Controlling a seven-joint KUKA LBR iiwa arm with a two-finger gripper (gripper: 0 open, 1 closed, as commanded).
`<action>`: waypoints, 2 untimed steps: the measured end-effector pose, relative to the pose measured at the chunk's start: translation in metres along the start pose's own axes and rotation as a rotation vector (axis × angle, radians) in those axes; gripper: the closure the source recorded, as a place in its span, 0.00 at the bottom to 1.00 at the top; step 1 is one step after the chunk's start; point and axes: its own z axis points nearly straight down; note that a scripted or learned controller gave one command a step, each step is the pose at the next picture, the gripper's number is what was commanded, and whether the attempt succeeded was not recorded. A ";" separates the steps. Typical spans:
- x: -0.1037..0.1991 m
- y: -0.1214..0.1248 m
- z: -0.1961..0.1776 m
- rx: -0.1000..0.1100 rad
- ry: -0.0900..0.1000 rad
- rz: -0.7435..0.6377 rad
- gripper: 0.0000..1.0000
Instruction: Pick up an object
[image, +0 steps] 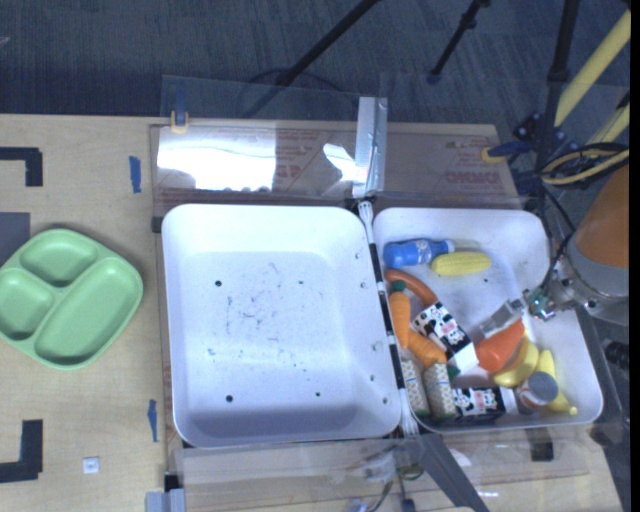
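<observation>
The right bin (520, 235) holds a heap of toy food. A blue bottle (414, 252) and a yellow corn cob (460, 264) lie at its far side. Below them lie an orange carrot (408, 325), a black-and-white cow-patterned carton (444, 334), an orange piece (500, 350) and a yellow piece (520, 368). A second patterned carton (470, 401) lies near the front rim. My gripper (492, 324) reaches in from the right, low over the orange piece, just right of the cow-patterned carton. Nothing is seen held in it.
The left bin (265, 320) is bare white with faint scuff marks. A green divided plate (65, 297) sits on the bench at far left. A clear plastic panel (260, 150) and a metal bracket (370, 145) stand behind the bins. The arm's orange band (610, 230) hangs over the right rim.
</observation>
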 end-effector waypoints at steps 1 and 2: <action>0.004 -0.032 0.036 -0.004 -0.001 -0.145 0.00; 0.002 -0.031 0.025 -0.010 -0.006 -0.142 1.00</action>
